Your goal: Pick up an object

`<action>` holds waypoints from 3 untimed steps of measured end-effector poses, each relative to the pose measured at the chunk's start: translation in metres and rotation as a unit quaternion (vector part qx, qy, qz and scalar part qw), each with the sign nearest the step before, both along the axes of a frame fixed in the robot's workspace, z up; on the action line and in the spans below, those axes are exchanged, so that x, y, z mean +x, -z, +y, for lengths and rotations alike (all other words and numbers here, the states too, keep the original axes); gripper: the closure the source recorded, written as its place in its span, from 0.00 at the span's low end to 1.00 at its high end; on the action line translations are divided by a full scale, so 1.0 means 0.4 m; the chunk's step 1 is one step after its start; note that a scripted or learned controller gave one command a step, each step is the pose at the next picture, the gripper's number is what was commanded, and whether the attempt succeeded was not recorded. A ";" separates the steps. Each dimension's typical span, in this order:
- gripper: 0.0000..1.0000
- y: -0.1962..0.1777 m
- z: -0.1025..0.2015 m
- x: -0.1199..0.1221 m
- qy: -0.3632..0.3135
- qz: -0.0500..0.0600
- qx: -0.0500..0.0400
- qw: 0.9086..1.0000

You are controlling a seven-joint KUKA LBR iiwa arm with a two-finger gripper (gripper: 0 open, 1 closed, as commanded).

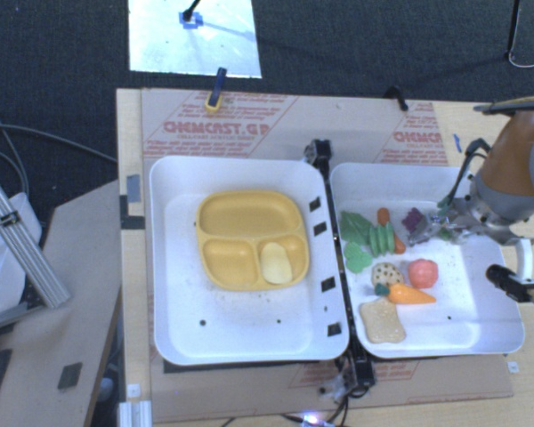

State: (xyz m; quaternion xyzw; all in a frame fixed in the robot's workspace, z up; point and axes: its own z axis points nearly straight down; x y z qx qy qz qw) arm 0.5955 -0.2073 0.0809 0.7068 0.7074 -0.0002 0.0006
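Gripper (430,229) hovers by purple toy (415,219) (right bin (489,332)).

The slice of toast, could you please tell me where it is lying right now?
The slice of toast lies in the right bin, near its front-left corner, just below the cookie and the carrot.

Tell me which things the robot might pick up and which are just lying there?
Might pick up: purple toy near the gripper, tomato, carrot, cookie, bread slice, green veggies.

Just lying there: yellow tray, blue clamp.
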 end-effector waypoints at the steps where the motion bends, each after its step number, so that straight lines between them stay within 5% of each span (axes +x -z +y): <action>1: 0.00 -0.008 0.137 -0.125 -0.002 0.002 0.002 1.000; 2: 0.00 -0.007 0.243 -0.279 0.000 0.003 0.002 1.000; 3: 1.00 -0.036 0.237 -0.269 0.000 -0.002 0.001 1.000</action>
